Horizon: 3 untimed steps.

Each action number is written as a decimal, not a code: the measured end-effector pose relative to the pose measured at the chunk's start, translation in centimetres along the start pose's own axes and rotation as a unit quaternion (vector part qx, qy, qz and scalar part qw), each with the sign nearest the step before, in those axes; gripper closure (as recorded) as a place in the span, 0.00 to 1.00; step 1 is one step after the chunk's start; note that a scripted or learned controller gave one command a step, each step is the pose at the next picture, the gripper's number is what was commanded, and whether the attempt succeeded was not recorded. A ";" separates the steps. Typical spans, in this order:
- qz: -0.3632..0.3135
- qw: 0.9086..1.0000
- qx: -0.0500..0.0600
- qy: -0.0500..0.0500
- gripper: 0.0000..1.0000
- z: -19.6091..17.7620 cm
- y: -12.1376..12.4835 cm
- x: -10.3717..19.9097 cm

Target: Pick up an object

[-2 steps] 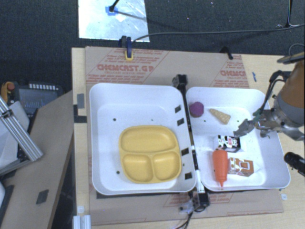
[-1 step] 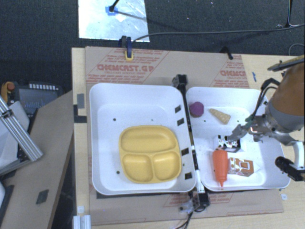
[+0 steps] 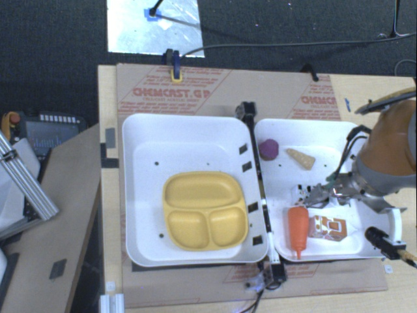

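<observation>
The hand is seen low in the right bin; whether it is open cannot be told. The carrot lies just below-left of it, probably light, stiff and smooth; its thick middle should be gripped.

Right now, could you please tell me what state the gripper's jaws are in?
Gripper: over the right bin, just above the orange carrot; whether open or shut cannot be told.
</observation>
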State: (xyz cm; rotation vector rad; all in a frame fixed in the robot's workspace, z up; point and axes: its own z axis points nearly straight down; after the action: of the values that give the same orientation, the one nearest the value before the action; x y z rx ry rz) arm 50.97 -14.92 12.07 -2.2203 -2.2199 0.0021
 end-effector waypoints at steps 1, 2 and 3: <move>0.000 1.000 0.000 0.000 0.00 3.8 0.0 0.0; 0.000 1.000 -0.002 0.000 1.00 2.6 0.1 0.0; -0.002 1.000 -0.005 -0.001 1.00 -2.7 1.2 0.6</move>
State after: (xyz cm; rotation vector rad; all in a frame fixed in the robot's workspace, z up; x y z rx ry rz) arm 52.18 -14.36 14.75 -2.2206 -2.2308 -0.0060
